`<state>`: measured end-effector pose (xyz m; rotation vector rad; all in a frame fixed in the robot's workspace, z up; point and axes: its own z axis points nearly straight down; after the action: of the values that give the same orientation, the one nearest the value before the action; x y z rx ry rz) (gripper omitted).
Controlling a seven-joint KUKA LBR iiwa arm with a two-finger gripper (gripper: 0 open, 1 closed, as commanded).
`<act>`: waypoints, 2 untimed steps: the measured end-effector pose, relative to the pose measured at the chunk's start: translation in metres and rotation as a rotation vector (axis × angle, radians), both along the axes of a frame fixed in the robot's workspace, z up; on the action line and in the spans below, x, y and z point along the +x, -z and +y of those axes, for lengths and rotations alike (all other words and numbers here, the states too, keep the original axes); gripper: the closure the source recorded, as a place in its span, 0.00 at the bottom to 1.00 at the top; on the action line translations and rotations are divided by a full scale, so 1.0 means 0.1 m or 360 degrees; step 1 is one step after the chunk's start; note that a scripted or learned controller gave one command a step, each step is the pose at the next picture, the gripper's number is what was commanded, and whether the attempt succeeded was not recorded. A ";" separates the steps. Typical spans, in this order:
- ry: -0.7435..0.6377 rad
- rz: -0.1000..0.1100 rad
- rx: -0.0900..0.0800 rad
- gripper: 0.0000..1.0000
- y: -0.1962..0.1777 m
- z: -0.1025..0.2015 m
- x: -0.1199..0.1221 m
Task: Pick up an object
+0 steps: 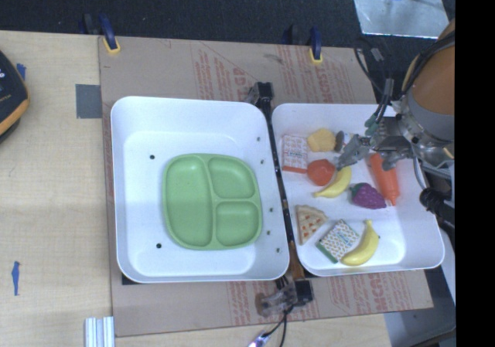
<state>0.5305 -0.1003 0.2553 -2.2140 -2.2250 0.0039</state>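
The right white bin holds several toy foods: an orange carrot, a purple grape bunch, a red tomato, a small banana, a yellow lump, a pizza slice, a larger banana and two small printed boxes. My gripper hangs over the bin's upper middle. It is open, one finger near the small banana's tip and the other above the carrot's top. Nothing is between the fingers.
The left white bin holds a green divided plate. Both bins sit on brown cardboard clamped at the back. A yellow and black device lies at the bench's far left. The arm's orange band is at the right.
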 end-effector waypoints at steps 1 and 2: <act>0.0000 0.0003 -0.0002 0.00 0.54 -0.07 0.39; 0.0001 0.0002 -0.0002 0.00 1.25 -0.04 0.49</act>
<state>0.5797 -0.1048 0.1307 -2.2146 -2.2242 0.0065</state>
